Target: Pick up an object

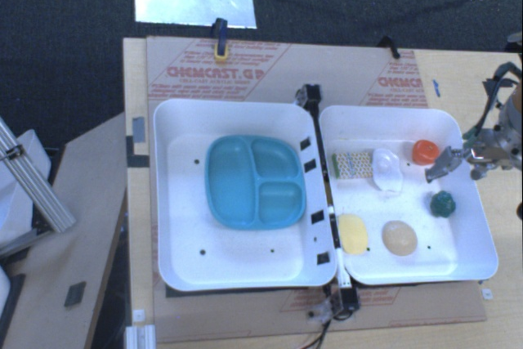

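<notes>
Six small objects lie in the right bin (470,245); the gripper (448,163), its finger state unclear, hovers just beside the orange ball (424,151), above the dark green ball (442,204).

Even, cool overhead light, faint shadows, slightly soft focus

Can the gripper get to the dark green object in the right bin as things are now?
Probably yes. The gripper hangs over the right bin, just above the dark green object, which lies apart from the orange object, with nothing over it.
</notes>
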Tool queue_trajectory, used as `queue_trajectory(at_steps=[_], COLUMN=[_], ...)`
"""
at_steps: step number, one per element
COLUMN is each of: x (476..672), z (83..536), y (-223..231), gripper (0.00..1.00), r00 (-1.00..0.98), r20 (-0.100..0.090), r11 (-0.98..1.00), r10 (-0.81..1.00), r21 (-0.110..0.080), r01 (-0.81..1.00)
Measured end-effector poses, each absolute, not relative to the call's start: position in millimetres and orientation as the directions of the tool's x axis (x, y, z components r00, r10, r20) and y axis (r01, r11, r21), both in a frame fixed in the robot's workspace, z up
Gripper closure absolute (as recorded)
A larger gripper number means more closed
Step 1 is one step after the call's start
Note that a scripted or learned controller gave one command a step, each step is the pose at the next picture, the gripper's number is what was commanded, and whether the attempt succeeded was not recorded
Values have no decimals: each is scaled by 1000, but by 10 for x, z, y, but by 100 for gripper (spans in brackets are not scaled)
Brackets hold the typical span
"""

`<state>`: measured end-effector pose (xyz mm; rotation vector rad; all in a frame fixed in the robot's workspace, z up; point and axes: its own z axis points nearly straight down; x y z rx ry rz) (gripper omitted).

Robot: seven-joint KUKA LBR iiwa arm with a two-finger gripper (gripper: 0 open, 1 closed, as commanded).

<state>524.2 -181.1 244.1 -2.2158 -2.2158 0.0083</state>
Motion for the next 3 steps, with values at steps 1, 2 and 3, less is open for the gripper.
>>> queue_trajectory(at_steps=[1,2,3], x=[5266,5356,5403], z=[2498,1953,1467], y=[-1806,-1749,-1659], gripper=[0,0,0], r00=[-3,-3,-4], r20=[-1,1,1], r11=[3,3,4], r10=[1000,1000,1000], r21=[1,-2,-2], r01=[1000,1000,1000])
